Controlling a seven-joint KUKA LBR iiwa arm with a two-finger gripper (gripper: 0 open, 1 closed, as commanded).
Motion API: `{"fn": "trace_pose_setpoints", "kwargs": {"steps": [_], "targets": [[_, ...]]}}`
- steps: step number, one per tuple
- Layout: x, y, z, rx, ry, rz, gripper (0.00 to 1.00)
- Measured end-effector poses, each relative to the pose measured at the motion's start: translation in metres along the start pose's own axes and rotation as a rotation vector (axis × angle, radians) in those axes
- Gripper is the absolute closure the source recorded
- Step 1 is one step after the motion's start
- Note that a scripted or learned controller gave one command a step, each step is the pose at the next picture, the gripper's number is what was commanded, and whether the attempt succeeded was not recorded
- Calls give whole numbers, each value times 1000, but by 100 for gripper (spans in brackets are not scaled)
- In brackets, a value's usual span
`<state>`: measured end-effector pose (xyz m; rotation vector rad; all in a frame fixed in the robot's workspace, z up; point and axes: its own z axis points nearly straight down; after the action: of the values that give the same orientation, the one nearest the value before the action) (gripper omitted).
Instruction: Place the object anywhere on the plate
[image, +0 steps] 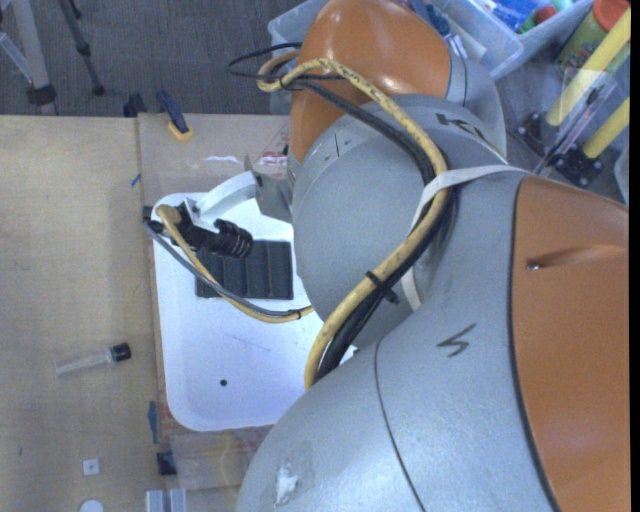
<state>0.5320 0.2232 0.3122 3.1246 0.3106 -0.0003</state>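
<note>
Grey arm (huge) covering white bin

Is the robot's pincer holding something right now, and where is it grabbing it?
It cannot be told. The big grey arm covers most of the white bin, hiding whatever might be held.

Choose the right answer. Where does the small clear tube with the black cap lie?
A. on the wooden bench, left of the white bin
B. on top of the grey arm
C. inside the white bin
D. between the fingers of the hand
A: the clear tube with the black cap lies on the wooden bench, outside the left rim of the white bin.
</note>
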Motion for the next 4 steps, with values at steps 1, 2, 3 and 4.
{"fn": "trace_pose_setpoints", "kwargs": {"steps": [1,2,3,4], "targets": [[115,21,76,1,-3,-293,100],[124,25,-31,1,3,-1,100],[109,19,41,2,-4,-432,100],[31,4,132,4,-6,-536,100]]}}
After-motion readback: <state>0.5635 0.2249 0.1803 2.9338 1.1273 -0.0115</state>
